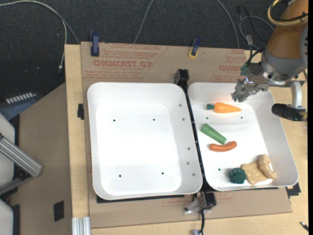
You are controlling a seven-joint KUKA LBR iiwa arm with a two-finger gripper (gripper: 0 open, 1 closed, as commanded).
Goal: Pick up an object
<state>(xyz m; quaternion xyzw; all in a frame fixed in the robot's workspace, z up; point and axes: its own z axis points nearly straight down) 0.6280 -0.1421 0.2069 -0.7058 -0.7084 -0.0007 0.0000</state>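
Observation:
The right bin (274,131) holds several toy foods. An orange carrot (226,107) lies near its far edge. Below it sit a green cucumber-like piece (213,133) and a small red-orange sausage (223,146). At the near right corner lie a dark green lump (237,175) and a tan bread-like piece (259,170). My gripper (241,95) hangs above the far edge of the right bin, just up and right of the carrot. Nothing shows between its fingers.
The left bin (100,146) lies beside the right one on a cardboard sheet (132,62). Blue and yellow clamps (94,42) hold the sheet's far edge. A black fitting (182,76) sits between the bins at the back. Cables run across the dark floor behind.

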